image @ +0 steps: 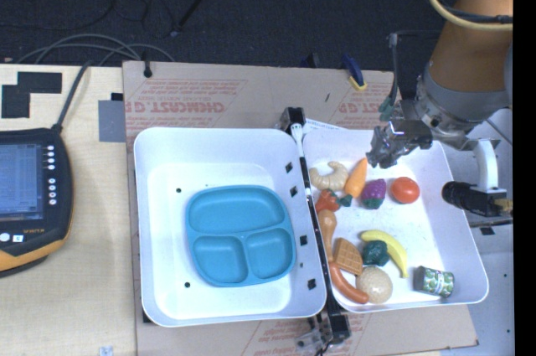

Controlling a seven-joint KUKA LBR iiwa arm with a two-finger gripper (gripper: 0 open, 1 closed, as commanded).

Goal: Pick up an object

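Camera view, arm: the grey arm with its orange band reaches in from the right and hangs the dark two-finger gripper (387,152) above the far part of the right shallow white bin (469,262).
Tool state: whether it is open or closed cannot be told, since the tip is small and dark; nothing is seen held in it.
Task's things: the toy foods lie in the right bin; the orange plastic carrot (357,178) and the purple plastic eggplant (373,193) sit just below the gripper, and the red plastic tomato (404,189) lies just right of the eggplant.
Doing it well: the carrot and eggplant touch, so a straight descent centred on one piece looks wisest, to avoid nudging its neighbour.
Surface: the left shallow white bin (159,153) bears a blue plastic three-compartment tray (239,233); both bins rest on brown cardboard (209,99).
Room: a black-and-yellow handheld control pendant (29,199) lies far left; dark floor with cables lies beyond.
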